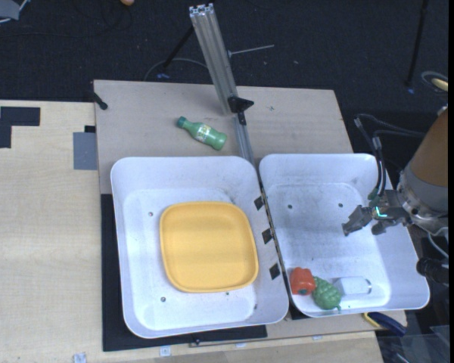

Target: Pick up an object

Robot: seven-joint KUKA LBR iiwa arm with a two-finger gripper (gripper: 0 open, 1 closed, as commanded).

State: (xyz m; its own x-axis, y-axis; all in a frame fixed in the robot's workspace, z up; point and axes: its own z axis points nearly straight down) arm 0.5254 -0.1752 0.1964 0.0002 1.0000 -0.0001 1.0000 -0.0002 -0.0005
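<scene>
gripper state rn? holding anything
gripper: over the right bin, near its right side; nothing seen between its fingers; open or shut cannot be told.

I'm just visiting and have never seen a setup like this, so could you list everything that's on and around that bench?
White bins: 2, side by side on the bench, left bin, right bin.
Plate: 1, yellow, lying flat in the left bin.
Red toy: 1, near front corner of the right bin.
Green toy: 1, touching the red one, same corner.
White object: 1, pale, beside the green toy; too faint to identify.
Bottle: 1, green, lying on its side on the bench behind the left bin.
Metal rail: 1, silver, slanting up behind the bins.
Arm: 1, grey and orange, at the right.
Gripper: 1, dark, over the right bin.
</scene>
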